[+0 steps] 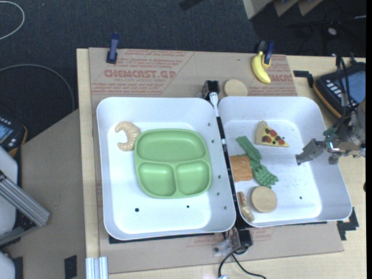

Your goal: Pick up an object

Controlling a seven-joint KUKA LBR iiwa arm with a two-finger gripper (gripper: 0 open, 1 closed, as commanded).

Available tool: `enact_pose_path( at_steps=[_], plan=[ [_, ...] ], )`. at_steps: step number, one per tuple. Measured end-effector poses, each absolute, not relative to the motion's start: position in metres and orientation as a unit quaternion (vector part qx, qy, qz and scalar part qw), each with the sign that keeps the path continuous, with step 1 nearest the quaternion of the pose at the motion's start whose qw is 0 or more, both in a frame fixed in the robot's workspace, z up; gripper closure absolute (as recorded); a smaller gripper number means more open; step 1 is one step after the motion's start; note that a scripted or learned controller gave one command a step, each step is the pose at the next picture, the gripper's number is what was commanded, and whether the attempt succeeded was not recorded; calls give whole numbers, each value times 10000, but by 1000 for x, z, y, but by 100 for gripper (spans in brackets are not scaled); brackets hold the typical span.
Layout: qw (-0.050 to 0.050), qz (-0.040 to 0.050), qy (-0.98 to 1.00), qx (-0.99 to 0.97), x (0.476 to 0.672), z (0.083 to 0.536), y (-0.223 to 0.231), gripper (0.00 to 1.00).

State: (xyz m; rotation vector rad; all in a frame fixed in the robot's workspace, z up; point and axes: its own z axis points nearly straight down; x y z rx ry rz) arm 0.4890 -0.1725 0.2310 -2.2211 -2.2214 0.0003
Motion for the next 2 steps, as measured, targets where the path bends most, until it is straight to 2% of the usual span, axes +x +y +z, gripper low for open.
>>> enact_pose_path(
  at_steps=[1,2],
  plan=[
    [20,-6,-7085,-7057,479,81,-100,0],
    [-15,-8,-7066,-7076,480,95,-104,100]
  ],
)
